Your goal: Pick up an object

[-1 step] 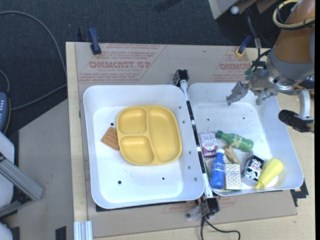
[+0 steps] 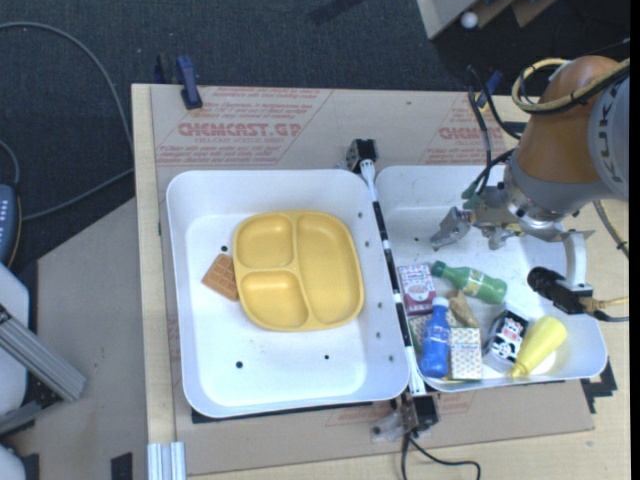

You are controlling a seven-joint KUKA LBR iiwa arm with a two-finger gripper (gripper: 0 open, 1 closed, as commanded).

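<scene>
My gripper (image 2: pixel 472 230) hangs over the back half of the right bin (image 2: pixel 420 196), fingers spread open with nothing between them. Just in front of it lies a green bottle (image 2: pixel 470 282) on its side. Along the bin's front are a maroon box (image 2: pixel 416 288), a blue bottle (image 2: pixel 436 340), a pale speckled box (image 2: pixel 465 353), a small tan item (image 2: pixel 462 311), a black-and-white carton (image 2: pixel 508 335) and a yellow squeeze bottle (image 2: pixel 540 345). The gripper touches none of them.
The left bin (image 2: pixel 200 228) holds a yellow divided plate (image 2: pixel 298 268) with a brown cracker-like piece (image 2: pixel 222 276) at its left edge. The back left of the right bin is bare. A black clip (image 2: pixel 361 152) sits where the bins meet.
</scene>
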